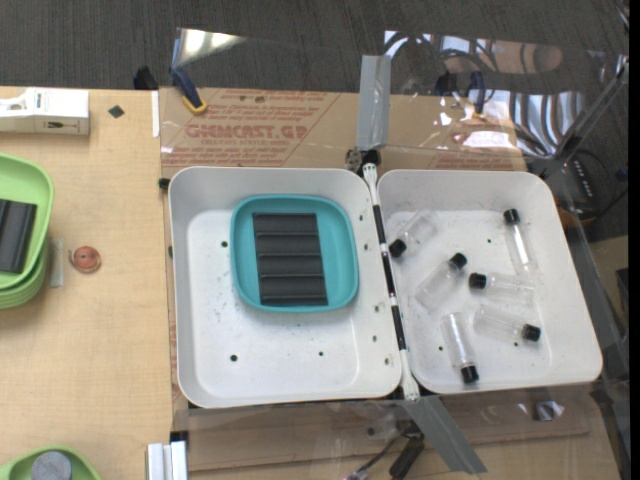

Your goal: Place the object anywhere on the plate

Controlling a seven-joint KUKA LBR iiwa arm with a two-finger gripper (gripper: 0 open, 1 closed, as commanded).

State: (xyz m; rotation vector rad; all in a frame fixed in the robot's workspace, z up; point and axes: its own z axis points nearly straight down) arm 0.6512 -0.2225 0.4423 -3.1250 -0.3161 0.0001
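A teal plate (pixel 295 254) with a dark ribbed insert sits in the left bin (pixel 200 358); clear black-capped vials (pixel 458 343) lie scattered in the right bin (pixel 560 358).

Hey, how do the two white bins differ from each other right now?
The left bin holds a teal plate with a dark ribbed insert; the right bin holds several clear vials with black caps, such as one near its back and one near its front. The left bin's contents sit as one centered stack, while the right bin's vials lie scattered at different angles. Both bins are shallow, white and about the same size, side by side.
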